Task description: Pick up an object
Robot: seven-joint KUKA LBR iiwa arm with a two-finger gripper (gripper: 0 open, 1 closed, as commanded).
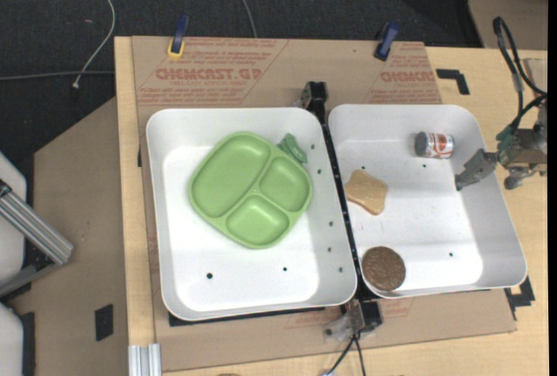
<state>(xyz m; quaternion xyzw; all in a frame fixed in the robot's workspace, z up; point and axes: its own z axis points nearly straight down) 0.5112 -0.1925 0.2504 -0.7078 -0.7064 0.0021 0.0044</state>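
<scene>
Since the gripper (484, 167) sits at the right bin's (487, 265) right rim, whether spread or closed I cannot tell, it should aim for the small can (434, 144) lying just left at the far end, descending squarely over it.

Cut off by the right edge: the gripper (487, 167), at the right rim of the right bin (487, 218), with the arm behind it lost past the frame; finger state too small and dim to tell. Partly hidden behind the upper right corner of the green plate (251, 189): a small green object (294, 148), kind unclear. Too small to read: the label on the can (434, 144) left of the gripper.
</scene>
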